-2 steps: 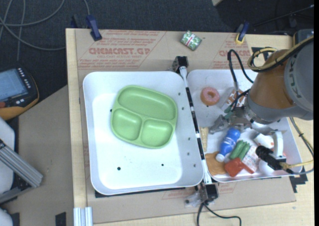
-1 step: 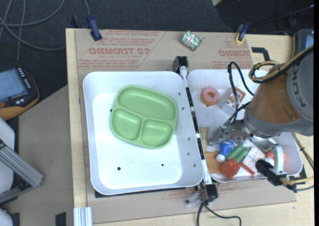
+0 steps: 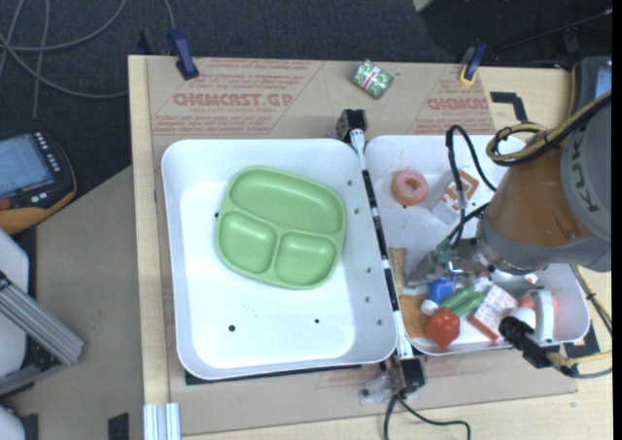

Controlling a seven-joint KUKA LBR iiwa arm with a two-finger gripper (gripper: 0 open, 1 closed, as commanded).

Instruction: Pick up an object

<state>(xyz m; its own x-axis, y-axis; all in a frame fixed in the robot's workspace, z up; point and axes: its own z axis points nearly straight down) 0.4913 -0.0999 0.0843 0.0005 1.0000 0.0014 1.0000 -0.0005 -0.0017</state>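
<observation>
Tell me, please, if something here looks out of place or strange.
One thing stands out: a small green and white wrapped item lies on the bare cardboard behind the bins, outside both. The green divided plate sits askew in the left bin. The toys in the right bin are crowded together at its front.

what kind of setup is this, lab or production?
Likely a robotics lab test bench: clamped cardboard sheet under two shallow white bins, toy-like clutter including a pink ring, loose cables on the floor.
</observation>
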